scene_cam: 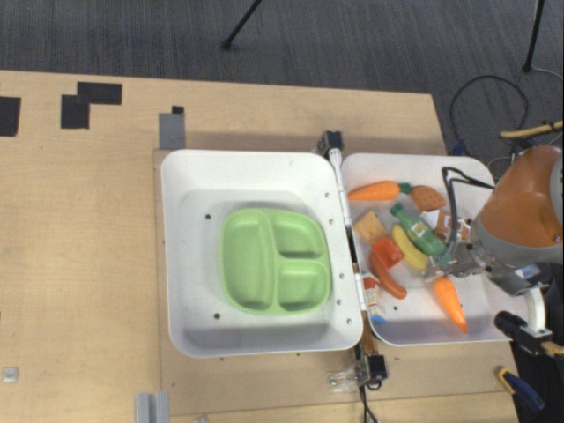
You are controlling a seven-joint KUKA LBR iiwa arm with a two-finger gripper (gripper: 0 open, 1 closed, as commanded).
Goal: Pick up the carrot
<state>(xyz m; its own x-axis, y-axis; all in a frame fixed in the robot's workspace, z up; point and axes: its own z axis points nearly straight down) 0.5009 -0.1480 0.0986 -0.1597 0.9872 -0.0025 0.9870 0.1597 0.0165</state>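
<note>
Your trouble is two carrots in the right bin (471,170): one carrot (374,191) at its far-left corner, another carrot (450,302) near the front, just beside the gripper (451,258). You cannot tell whether the fingers are open or closed, and the crowded banana (408,247) and green bottle (419,229) could get nudged or grabbed instead.

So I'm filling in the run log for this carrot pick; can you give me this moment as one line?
gripper low in right bin | just above near carrot | second carrot at bin's far side | grasp not seen | green tray in left bin
</note>
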